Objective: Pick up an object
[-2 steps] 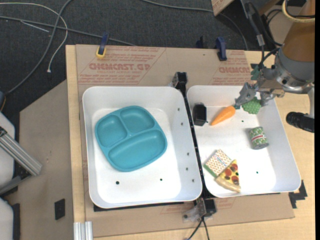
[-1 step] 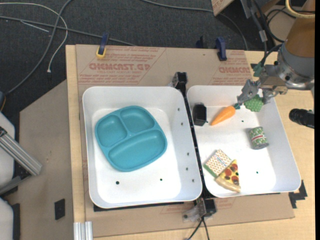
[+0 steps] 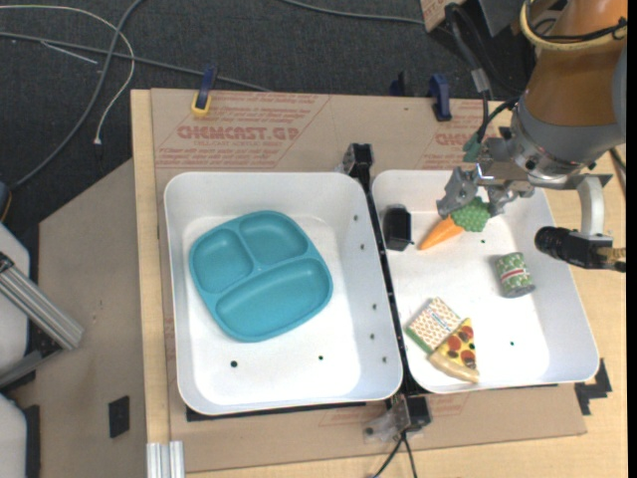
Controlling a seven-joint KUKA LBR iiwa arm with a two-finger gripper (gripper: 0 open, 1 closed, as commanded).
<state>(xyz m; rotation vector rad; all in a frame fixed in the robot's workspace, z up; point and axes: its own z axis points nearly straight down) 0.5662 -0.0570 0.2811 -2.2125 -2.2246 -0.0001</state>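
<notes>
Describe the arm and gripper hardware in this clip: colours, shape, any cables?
The arm is a thick rounded grey body with a glossy orange band above the wrist. A pale cable loops over its top. The gripper is a small grey metal assembly with dark wiring.

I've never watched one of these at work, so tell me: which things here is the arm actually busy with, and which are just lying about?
In play:
- end effector, down at the leafy end of the toy carrot
- right bin

Lying about:
- blue divided plate in the left bin
- pizza slice
- patterned card
- small green can
- black block
</notes>
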